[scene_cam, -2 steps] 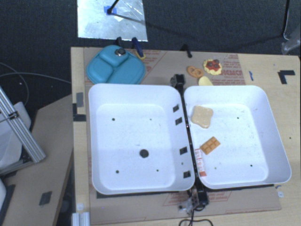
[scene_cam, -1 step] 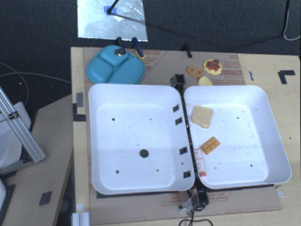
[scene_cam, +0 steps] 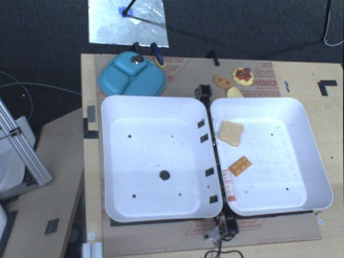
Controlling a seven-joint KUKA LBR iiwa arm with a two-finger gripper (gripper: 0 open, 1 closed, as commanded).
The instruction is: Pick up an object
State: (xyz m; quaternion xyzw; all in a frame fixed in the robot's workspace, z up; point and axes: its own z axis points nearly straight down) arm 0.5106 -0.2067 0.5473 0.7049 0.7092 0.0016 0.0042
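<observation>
Two white bins sit side by side on the brown surface (scene_cam: 183, 77), their inner walls touching along a dark seam down the middle.

The right bin (scene_cam: 309, 144) holds the things that could be picked. A pale tan, toast-like slab (scene_cam: 231, 133) lies flat in its far left part, close to the seam. Nearer and slightly to the right, apart from the slab, lies a small orange block with a grid pattern (scene_cam: 240, 166), turned at a slant. A narrow red-and-white strip (scene_cam: 228, 189) lies against the bin's left wall, near the front corner.

The left bin (scene_cam: 110, 144) holds one small dark round disc (scene_cam: 164, 175), lying toward its near middle, well apart from every wall.

Beyond the bins, on the far part of the surface, a blue sectioned tray (scene_cam: 132, 75) rests at the left, its near edge just beside the left bin's far rim. To the right of it are three small food-like pieces: an orange oval piece (scene_cam: 222, 81), a round yellow piece with red and dark spots (scene_cam: 243, 76), and a pale yellow piece (scene_cam: 234, 92) right at the right bin's far rim.

A shiny silver sheet (scene_cam: 127, 13) lies on the dark floor beyond the surface.

How the jaws stand cannot be told.
</observation>
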